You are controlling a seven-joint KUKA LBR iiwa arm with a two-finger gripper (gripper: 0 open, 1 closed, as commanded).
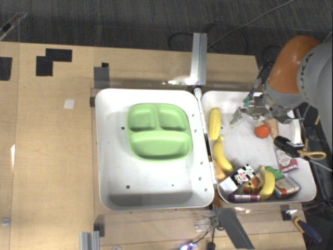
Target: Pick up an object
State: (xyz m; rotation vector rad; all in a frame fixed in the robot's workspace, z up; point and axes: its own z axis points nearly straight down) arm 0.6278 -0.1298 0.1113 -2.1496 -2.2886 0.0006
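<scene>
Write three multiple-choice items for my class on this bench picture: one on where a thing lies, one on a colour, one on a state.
1. Where does the green tray lie?
A. in the left bin
B. in the right bin
C. on the floor

2. What colour is the small ball near the gripper?
A. blue
B. orange
C. white

3. How does the gripper stand?
A. closed on a banana
B. open, holding nothing
C. closed on the tray

Answers: 1 A, the tray sits in the middle of the left bin. 2 B, the ball is orange against the white floor of the right bin. 3 B, its fingers are spread over bare bin floor, apart from the nearest banana.
</scene>
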